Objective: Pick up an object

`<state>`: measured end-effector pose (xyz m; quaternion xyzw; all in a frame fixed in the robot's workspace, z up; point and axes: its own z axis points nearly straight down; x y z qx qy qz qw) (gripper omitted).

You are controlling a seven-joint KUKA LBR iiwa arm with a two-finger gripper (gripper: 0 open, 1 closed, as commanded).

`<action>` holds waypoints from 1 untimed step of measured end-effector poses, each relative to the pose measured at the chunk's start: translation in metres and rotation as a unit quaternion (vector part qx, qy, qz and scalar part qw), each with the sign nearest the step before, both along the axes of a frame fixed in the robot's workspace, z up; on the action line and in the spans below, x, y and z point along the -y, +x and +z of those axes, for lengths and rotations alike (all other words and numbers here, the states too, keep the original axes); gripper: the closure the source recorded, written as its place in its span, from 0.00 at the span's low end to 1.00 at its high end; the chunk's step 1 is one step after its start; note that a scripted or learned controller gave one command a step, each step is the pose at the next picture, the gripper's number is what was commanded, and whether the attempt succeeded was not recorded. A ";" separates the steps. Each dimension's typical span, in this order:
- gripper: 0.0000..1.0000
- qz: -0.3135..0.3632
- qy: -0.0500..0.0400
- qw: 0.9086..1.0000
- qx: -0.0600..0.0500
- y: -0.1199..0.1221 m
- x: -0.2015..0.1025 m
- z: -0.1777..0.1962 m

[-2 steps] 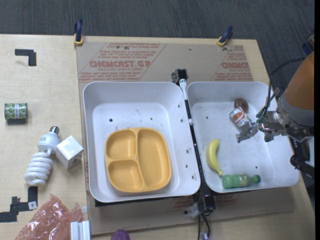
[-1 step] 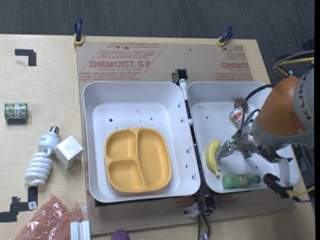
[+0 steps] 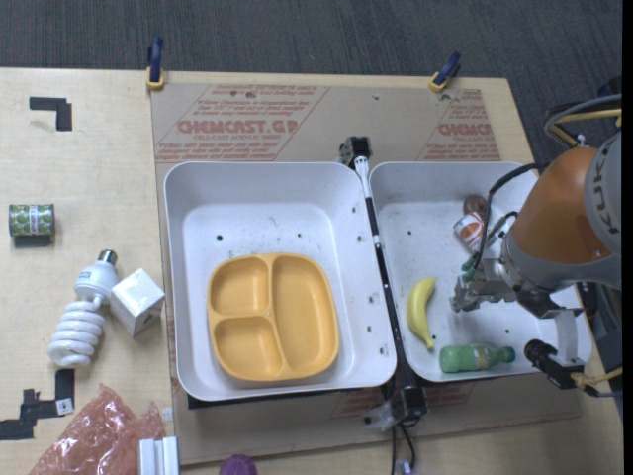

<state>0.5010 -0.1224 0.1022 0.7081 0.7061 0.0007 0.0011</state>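
Gripper (image 3: 465, 300) hangs low in the right bin (image 3: 396, 188), just right of the banana (image 3: 422, 310); whether its metal fingers are spread or pressed together I cannot tell. That banana lies curved, smooth and yellow on the white floor. Below and right of it, a green plastic bottle (image 3: 476, 356) lies on its side. Up and right of the banana, a small red-and-white can (image 3: 469, 229). Left of the banana, in the left bin (image 3: 178, 194), a glossy yellow three-compartment plate (image 3: 272, 317)

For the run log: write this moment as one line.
gripper over right bin | no object seen held | banana, green bottle lying there | yellow tray in left bin
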 end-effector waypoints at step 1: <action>1.00 0.002 0.000 1.000 0.000 0.025 0.017 0.012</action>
